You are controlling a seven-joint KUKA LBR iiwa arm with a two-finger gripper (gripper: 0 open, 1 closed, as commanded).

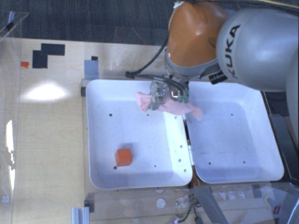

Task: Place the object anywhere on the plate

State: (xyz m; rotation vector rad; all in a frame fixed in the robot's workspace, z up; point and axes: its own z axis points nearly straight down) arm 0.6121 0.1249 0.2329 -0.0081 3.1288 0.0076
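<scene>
Two white bins [140,181] on the table; claw [164,95] hangs over their shared wall, closed on a pink cloth [175,107] draping from its fingers. Orange block [124,157] sits in left bin. Best release low, so the cloth doesn't snag.

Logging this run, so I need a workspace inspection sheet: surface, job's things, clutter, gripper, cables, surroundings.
Surface: wooden bench bearing left bin and right bin, side by side.
Job's things: pink object at the gripper, above the bins' shared edge; plate: nothing seen.
Clutter: orange block in the left bin.
Gripper: gripper at the pink object; grasp unclear.
Cables: black cable running to the wrist.
Surroundings: black shapes on the bench, dark floor beyond.
</scene>
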